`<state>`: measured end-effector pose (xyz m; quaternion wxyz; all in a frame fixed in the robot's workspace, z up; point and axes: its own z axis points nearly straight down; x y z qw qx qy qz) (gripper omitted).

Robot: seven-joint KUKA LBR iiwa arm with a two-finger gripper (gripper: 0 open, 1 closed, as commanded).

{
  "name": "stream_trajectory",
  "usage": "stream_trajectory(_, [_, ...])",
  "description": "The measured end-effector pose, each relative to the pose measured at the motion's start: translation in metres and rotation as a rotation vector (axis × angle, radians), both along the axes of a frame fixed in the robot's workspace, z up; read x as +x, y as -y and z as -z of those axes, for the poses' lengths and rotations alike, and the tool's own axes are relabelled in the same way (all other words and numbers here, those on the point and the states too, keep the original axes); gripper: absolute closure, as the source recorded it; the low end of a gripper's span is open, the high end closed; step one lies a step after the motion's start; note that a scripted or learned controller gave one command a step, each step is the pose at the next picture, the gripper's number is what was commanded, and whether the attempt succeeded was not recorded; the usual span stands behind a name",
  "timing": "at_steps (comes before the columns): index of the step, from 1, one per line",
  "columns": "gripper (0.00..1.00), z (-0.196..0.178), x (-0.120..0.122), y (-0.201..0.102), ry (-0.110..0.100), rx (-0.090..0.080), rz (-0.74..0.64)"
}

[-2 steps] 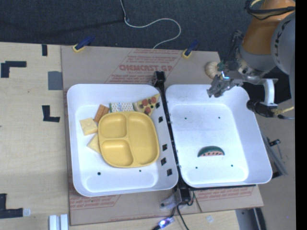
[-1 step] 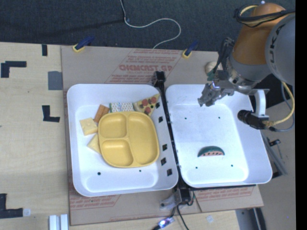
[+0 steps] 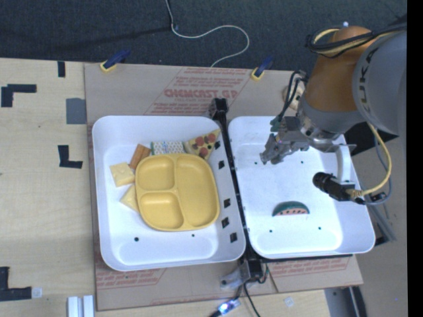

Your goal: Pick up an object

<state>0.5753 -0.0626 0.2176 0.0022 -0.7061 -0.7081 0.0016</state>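
A small watermelon-slice toy (image 3: 291, 209), green rind with a red top, lies in the right bin (image 3: 264, 177) near its front. My gripper (image 3: 276, 152) hangs over the rear left part of that bin, behind and a little left of the slice, well apart from it. Nothing shows between its dark fingertips. A yellow divided plate (image 3: 177, 191) lies in the left bin (image 3: 112, 230), with small flat food toys (image 3: 129, 166) tucked along its rear and left edges, partly hidden under it.
A black divider (image 3: 228, 177) runs between the two bins. A black cable end (image 3: 334, 185) with a yellow hose hangs over the right bin's right side. The grey and orange arm (image 3: 350, 78) fills the upper right. A white cable (image 3: 211, 32) lies behind the bench.
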Motion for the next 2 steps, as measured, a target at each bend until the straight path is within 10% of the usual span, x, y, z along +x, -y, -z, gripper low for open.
stream_trajectory(2, [1.0,-0.011,-0.006,-0.015,0.005,0.0,0.0])
